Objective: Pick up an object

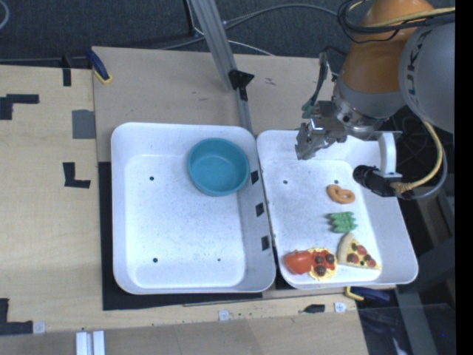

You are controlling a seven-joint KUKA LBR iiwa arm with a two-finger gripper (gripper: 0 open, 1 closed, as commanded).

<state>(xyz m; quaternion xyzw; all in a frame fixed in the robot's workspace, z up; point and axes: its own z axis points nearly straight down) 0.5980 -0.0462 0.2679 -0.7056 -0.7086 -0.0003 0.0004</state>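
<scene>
The gripper (pixel 309 148) hung over the far end of the right bin (pixel 395 268); whether it was open or closed could not be told, and nothing showed in its grasp. A pretzel (pixel 341 194), green toy (pixel 342 221), pizza slice (pixel 358 254) and red toy (pixel 310 262) lay nearer. The left bin (pixel 133 198) held a blue bowl (pixel 217 166)

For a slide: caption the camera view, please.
Gripper over the right bin above toy food; blue bowl in the left bin.
</scene>
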